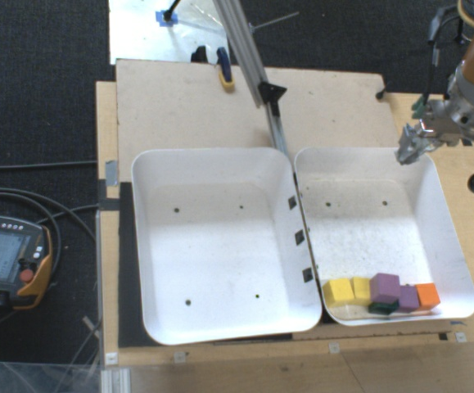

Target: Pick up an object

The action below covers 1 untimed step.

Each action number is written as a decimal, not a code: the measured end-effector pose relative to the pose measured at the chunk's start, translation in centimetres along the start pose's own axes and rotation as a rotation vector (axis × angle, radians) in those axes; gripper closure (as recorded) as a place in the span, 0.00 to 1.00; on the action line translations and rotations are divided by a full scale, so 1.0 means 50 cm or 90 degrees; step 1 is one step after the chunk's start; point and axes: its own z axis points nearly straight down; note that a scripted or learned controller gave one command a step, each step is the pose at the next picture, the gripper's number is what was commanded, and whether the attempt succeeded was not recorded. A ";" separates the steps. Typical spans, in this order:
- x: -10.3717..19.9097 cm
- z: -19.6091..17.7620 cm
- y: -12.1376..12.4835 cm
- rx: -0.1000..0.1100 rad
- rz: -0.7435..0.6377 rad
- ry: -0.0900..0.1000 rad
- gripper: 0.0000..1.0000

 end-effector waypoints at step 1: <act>0.172 0.094 0.057 0.002 -0.008 0.002 1.00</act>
